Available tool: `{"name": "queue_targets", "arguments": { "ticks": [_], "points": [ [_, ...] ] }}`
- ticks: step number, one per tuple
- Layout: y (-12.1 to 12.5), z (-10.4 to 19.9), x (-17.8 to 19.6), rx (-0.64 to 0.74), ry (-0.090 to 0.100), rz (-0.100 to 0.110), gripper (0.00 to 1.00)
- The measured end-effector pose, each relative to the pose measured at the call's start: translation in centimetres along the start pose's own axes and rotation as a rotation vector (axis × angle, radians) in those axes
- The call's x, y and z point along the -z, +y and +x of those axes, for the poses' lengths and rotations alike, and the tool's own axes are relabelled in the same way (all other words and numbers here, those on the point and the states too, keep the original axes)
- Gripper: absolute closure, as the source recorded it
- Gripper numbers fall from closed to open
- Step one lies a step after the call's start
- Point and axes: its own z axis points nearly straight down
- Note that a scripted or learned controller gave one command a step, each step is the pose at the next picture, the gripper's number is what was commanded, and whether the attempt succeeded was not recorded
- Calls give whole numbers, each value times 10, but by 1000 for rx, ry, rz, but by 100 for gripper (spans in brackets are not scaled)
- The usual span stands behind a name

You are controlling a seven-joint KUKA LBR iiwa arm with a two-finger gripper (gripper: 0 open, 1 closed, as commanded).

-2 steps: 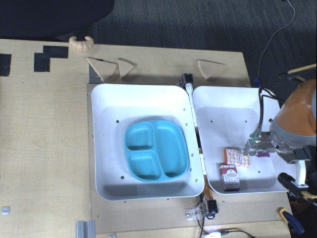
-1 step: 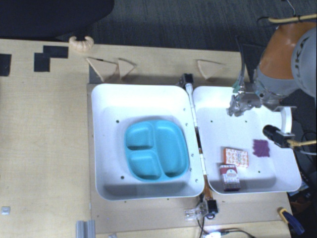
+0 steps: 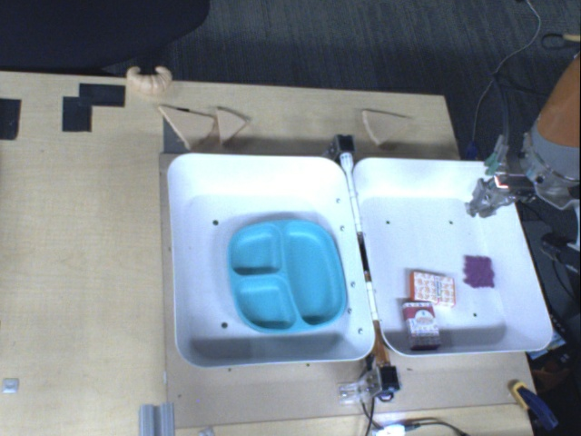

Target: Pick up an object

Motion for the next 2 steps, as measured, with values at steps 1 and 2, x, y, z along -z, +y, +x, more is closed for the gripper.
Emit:
{"name": "queue_targets", "arguments": {
  "ticks": [1,2],
  "points": [
    [0,1,0,2,1,0,0],
    [26,-14,-132,2,0,-2,0]
  ]
}}
